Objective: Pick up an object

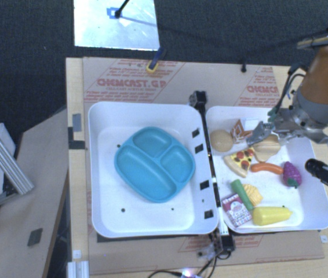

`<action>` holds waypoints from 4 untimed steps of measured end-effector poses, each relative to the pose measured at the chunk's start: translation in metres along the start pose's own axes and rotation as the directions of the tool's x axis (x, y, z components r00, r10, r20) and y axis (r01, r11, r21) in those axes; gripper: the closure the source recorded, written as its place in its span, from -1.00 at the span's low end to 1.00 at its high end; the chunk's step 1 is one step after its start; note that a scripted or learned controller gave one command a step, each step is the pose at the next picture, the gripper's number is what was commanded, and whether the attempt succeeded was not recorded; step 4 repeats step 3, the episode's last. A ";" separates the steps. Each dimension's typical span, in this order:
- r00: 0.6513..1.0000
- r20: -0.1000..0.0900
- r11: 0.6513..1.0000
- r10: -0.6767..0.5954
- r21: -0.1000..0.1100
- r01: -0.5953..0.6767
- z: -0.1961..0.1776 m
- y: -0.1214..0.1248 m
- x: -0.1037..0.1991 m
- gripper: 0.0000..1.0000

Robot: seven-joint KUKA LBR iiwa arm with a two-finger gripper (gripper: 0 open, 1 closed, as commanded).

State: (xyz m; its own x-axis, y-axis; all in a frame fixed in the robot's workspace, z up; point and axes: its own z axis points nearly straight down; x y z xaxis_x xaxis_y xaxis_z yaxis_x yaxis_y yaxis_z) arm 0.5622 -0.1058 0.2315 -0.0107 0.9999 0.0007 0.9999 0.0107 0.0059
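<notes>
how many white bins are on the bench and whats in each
2. The left bin holds a blue divided plate. The right bin holds the toy food, with the gripper over its upper part.

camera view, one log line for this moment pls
arm: over right bin | gripper: above toy food, nothing seen held | left bin: blue tray

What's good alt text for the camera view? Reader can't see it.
The gripper hovers over toy food in the right bin: pizza slice, carrot, grapes and others. The left bin holds a blue divided plate.
</notes>
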 end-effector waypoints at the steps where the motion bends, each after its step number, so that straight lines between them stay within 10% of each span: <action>1: 1.000 0.000 1.000 0.001 0.001 -0.001 -0.003 0.027 0.038 1.00; 4: 1.000 0.001 1.000 0.010 0.004 -0.010 0.001 0.022 0.024 1.00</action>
